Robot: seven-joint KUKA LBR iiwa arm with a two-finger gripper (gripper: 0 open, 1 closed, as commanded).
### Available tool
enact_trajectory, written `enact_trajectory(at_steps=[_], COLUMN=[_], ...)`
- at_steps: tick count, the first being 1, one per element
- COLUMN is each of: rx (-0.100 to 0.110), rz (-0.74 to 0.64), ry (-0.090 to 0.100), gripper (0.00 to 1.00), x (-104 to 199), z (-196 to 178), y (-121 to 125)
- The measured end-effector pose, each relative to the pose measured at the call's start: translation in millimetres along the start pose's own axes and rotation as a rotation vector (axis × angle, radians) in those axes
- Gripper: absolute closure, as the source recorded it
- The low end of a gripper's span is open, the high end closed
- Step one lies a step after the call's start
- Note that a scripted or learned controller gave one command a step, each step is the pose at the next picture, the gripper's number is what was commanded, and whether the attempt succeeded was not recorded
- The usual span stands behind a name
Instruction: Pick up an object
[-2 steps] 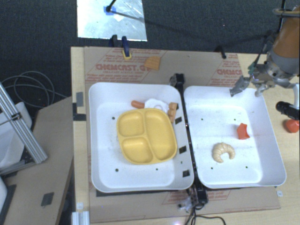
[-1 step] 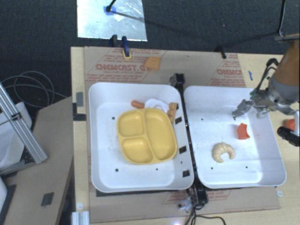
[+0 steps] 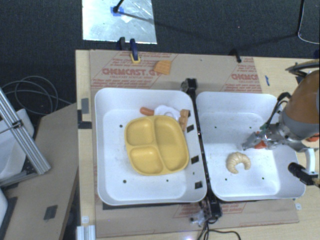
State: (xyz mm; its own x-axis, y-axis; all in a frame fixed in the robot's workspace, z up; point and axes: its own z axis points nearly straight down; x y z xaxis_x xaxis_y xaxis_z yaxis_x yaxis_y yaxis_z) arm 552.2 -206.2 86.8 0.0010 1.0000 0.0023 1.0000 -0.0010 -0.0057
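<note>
A tan croissant [image 3: 238,161] lies in the right bin [image 3: 220,184], near its front middle. My gripper [image 3: 256,143] is low over that bin, just above and to the right of the croissant and apart from it. A small orange-red piece [image 3: 260,145] shows right at the gripper's tip; I cannot tell whether it is held. The arm [image 3: 304,109] comes in from the right edge.
The left bin [image 3: 107,184] holds a yellow divided plate [image 3: 156,145], an orange sausage-like piece [image 3: 147,111], a white item [image 3: 166,112] and a tan stick [image 3: 184,119] by the divider. A tan block [image 3: 162,67] lies on the cardboard behind the bins.
</note>
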Motion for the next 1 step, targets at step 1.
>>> enact_trajectory(at_steps=[1], rx=[-0.014], rz=[-0.008], ry=[-0.004], gripper=[0.00], x=[1.0], z=[0.6], y=[73.0])
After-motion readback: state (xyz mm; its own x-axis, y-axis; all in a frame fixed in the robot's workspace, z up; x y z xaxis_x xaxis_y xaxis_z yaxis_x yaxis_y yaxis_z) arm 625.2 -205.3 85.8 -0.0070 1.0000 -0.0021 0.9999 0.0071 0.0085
